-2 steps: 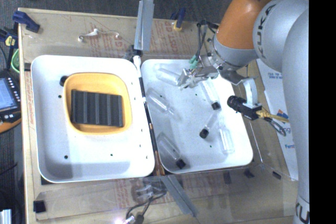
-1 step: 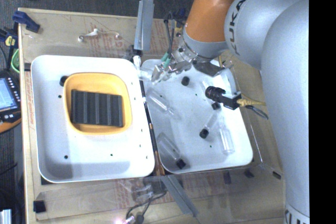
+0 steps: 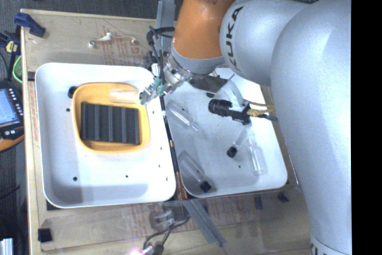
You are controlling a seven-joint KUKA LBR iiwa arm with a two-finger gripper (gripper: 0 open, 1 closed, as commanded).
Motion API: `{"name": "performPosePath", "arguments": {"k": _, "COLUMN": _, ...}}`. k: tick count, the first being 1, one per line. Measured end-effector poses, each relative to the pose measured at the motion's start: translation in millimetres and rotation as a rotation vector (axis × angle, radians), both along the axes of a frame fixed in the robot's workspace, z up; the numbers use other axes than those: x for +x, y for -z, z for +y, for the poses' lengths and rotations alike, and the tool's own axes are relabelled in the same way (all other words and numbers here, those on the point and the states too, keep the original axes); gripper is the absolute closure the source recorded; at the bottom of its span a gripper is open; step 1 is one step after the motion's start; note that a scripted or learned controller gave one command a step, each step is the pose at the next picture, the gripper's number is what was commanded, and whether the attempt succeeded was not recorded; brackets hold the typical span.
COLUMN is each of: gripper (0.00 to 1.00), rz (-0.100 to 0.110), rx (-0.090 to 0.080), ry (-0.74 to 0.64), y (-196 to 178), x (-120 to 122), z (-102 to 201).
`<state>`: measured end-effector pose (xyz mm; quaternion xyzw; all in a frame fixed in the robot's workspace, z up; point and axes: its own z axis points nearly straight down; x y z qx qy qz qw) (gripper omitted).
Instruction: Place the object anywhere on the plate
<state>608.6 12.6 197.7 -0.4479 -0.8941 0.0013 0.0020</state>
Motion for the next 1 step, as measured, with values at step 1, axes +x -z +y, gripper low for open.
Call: {"name": "performPosePath", "arguments": {"k": 1, "gripper": 0.00, "rz": -0.001, "rx": 0.000, "ry": 0.001, "y": -0.2, "x": 0.1, "z": -0.5}}
